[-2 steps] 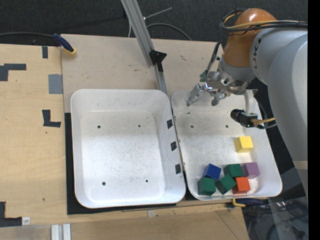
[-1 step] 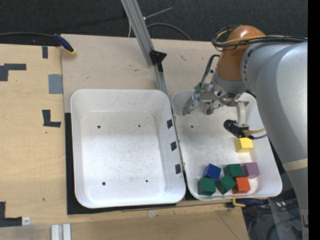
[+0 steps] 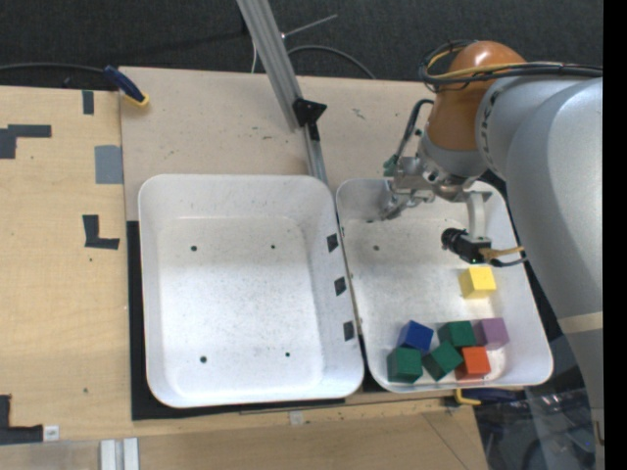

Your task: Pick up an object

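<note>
My gripper [image 3: 394, 204] hangs over the far left corner of the right bin [image 3: 392, 282], pointing down near the bin's back wall. Nothing shows between its tips. A yellow block [image 3: 480, 280] lies alone on the right side of that bin, well apart from the gripper. Along the bin's near edge sits a cluster: a blue block [image 3: 415, 336], three green blocks [image 3: 404, 364] [image 3: 443, 360] [image 3: 457, 334], a purple block [image 3: 493, 332] and an orange block [image 3: 474, 361].
The left bin [image 3: 149, 213] lies beside the right one, its wall touching it. A slanted metal pole [image 3: 272, 52] ends at a black clamp [image 3: 309, 113] behind the bins. A blue and yellow tool [image 3: 127, 84] lies at the far left of the bench.
</note>
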Available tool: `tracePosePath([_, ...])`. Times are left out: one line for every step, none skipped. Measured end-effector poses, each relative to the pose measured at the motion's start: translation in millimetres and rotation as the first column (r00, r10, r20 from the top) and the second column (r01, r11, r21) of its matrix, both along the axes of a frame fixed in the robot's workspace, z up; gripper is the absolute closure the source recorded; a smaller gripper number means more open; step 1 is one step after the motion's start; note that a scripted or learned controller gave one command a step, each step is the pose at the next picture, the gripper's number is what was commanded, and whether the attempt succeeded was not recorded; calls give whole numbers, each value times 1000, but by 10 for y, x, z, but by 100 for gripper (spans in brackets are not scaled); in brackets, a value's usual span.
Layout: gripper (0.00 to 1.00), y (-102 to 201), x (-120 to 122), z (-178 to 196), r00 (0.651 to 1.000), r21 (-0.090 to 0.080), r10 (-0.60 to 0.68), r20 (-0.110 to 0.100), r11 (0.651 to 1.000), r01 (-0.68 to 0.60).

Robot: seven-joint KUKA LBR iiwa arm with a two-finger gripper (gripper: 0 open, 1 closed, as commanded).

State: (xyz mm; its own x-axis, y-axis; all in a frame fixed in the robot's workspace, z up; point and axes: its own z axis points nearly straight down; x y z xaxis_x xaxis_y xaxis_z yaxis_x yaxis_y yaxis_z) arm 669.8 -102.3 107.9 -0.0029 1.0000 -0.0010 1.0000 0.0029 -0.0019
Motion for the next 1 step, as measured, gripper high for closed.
tracePosePath([100, 13, 26, 642, 1000, 0, -1, 8, 1000, 1])
